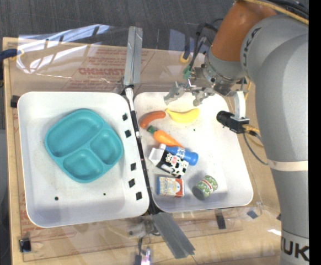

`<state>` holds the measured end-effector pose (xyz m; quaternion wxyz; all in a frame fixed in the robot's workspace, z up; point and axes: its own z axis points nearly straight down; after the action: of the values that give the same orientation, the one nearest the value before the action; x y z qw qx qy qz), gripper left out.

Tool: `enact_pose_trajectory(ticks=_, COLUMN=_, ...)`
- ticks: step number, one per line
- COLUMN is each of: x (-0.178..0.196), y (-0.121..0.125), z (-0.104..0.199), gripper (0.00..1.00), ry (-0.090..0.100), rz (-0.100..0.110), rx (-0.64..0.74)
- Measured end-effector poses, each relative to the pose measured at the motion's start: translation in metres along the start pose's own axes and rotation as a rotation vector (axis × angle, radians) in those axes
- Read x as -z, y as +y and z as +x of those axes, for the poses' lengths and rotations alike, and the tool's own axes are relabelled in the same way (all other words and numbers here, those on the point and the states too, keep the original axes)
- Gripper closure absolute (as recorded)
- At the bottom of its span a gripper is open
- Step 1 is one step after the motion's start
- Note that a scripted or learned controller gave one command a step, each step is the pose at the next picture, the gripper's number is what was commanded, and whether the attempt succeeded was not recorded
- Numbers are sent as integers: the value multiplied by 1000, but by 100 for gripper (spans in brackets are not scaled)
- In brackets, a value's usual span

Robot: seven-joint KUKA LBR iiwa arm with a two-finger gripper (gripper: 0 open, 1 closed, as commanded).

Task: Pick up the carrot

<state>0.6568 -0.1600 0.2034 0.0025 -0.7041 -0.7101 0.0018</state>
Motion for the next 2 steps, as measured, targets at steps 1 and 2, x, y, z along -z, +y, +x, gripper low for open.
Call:
enact_pose_trajectory(ticks=1, x=-114, y=-45, z=31, gripper=0, ry=-6, rz=-2, rx=255)
enact_pose_trajectory(ticks=2, x=-105, y=-44, z=33, gripper=100, ry=-3, rz=-2, rx=260)
